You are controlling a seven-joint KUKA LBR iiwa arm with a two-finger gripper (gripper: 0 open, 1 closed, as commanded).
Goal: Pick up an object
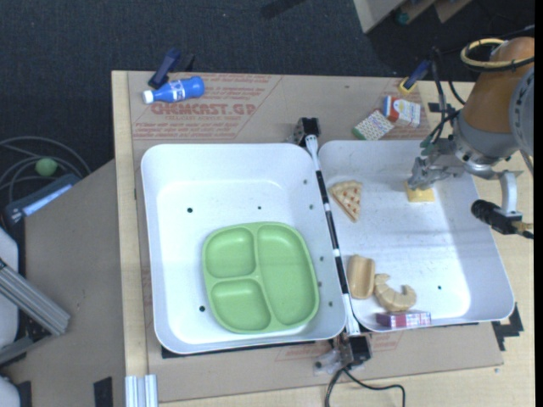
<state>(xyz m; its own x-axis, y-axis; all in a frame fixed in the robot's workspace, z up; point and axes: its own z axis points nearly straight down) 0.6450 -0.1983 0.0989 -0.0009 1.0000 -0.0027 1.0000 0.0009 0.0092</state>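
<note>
Yellow block under claw, waffle wedge near

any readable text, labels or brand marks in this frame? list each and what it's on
"CHEMCAST GP": large reddish print on the brown sheet under the bins, blurred, so a likely reading; the smaller lines around it are unreadable.
Blue and white bottle: label too small to read.
Small cartons behind the right bin: print too blurred.
Pink wrapped item at that bin's front edge: print too small.

Robotics laboratory: grey, orange-banded robot arm over a cardboard-topped bench, loose cables on dark carpet.
</note>
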